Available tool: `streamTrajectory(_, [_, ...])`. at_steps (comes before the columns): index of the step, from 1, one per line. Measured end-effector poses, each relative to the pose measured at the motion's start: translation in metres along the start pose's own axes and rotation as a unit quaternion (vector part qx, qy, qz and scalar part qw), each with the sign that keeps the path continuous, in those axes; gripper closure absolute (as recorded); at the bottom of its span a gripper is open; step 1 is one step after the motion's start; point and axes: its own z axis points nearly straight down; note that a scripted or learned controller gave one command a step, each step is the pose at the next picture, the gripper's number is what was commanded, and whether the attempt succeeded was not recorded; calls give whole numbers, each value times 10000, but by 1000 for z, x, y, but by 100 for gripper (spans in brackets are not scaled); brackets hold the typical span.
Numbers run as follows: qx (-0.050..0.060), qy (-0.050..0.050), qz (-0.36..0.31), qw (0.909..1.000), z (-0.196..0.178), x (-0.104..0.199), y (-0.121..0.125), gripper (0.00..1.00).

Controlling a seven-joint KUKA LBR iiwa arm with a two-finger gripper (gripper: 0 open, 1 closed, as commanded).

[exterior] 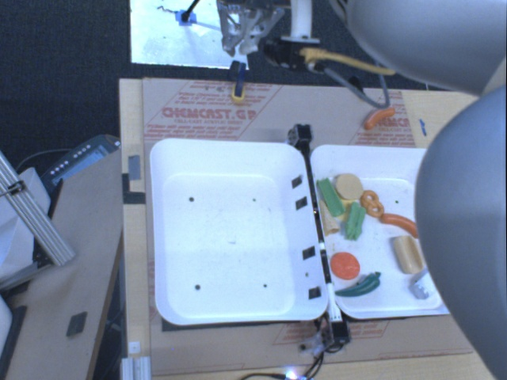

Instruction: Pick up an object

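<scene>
My end effector [238, 42] hangs high past the far edge of the left bin [166, 212], grip state unclear, while the carrot [400, 224], tomato [345, 266] and other food lie in the right bin [372, 158], well off toward the near right.

The grey arm [444, 46] fills the upper right and right side, its metal two-finger gripper [238, 47] hanging over the brown board beyond the 2 shallow white bins, above a small yellow piece [238, 96]. The left white bin [166, 212] lies beside the right white bin [380, 157], which holds a green block [330, 196], a tan round disc [348, 186], an orange pretzel shape [371, 204], a red-orange round tomato [344, 266], a dark green pepper [360, 285] and a tan bread-like block [407, 253].
</scene>
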Motion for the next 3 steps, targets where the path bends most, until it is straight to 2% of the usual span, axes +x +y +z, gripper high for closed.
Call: streamTrajectory(3, [16, -3, -19, 10000, -4, 1, -2, 100])
